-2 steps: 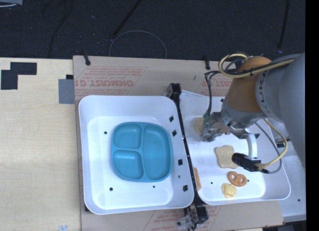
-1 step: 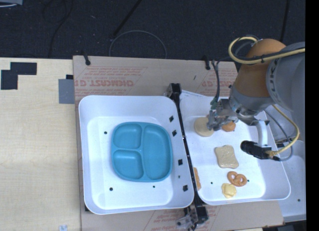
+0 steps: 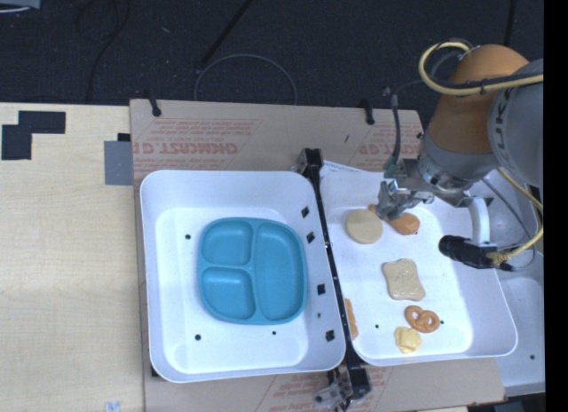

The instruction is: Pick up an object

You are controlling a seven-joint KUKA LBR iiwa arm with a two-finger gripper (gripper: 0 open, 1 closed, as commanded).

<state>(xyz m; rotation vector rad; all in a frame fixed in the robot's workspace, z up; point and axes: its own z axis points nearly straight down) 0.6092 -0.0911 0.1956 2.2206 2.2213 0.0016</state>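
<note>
Left bin [image 3: 169,224] holds a blue divided plate [image 3: 251,270], lying flat near the middle. Right bin [image 3: 484,312] has food bits: round pale cookie [image 3: 364,226], orange piece [image 3: 406,223], toast slice [image 3: 404,280], pretzel [image 3: 422,319], small yellow piece [image 3: 407,340], plus a brown bit at the divider edge [image 3: 351,319]. Gripper [image 3: 391,203] is down at the bin's top, btwn cookie & orange piece, touching or just over the latter; can't tell open or closed. Bins sit on cardboard [image 3: 231,135] over a light wood bench [image 3: 62,268]; dark floor w/ cables behind

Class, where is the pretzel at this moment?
In the camera view, the pretzel lies in the right bin, near its front edge, just below the toast slice and above a small yellow piece.
</note>
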